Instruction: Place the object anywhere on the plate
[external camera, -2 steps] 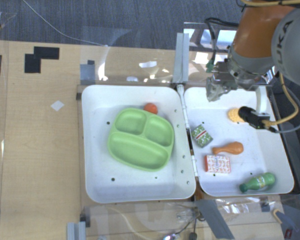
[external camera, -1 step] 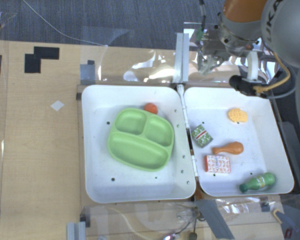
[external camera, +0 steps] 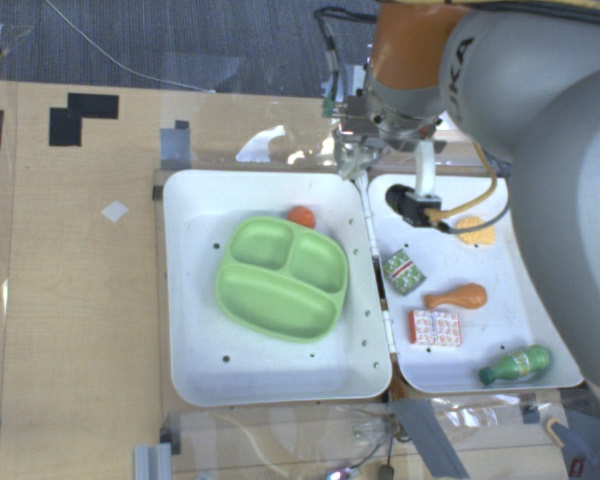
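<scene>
A green sectioned plate (external camera: 280, 278) lies in the middle of the left white bin (external camera: 195, 368). A small orange-red object (external camera: 301, 215) rests on the bin floor, touching the plate's far rim. My gripper (external camera: 351, 161) hangs above the far end of the divider between the two bins, up and to the right of the orange-red object. Nothing is visibly held in it.
The right bin (external camera: 550, 298) holds a green-and-white carton (external camera: 403, 271), an orange drumstick-shaped toy (external camera: 458, 296), a red-and-white box (external camera: 436, 328), a green bottle (external camera: 516, 364) and a yellow piece (external camera: 475, 231). A black part (external camera: 410, 206) with a yellow cable hangs over its far end.
</scene>
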`<action>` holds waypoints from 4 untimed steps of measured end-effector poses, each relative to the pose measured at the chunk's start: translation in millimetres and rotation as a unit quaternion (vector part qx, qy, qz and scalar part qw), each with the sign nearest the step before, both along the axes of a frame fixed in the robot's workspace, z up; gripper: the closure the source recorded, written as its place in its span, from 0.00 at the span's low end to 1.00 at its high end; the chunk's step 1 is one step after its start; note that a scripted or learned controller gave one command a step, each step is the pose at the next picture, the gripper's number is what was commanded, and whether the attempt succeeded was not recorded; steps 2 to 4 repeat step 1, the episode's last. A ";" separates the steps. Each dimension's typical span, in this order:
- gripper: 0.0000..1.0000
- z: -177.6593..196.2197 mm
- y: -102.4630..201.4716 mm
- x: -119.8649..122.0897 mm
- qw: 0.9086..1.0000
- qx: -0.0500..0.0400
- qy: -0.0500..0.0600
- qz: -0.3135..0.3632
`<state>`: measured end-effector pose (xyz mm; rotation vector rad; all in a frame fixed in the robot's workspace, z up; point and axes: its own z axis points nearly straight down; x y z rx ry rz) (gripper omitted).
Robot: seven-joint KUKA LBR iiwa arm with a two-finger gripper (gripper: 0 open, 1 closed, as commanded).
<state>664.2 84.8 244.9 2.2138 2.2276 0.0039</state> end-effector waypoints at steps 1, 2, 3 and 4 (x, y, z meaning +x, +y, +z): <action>1.00 41.4 13.2 5.2 1.000 0.000 -0.002 0.000; 1.00 41.4 13.2 5.2 1.000 0.000 -0.002 0.000; 1.00 41.4 13.2 5.2 1.000 0.000 -0.002 0.000; 1.00 41.4 13.2 5.2 1.000 0.000 -0.002 0.000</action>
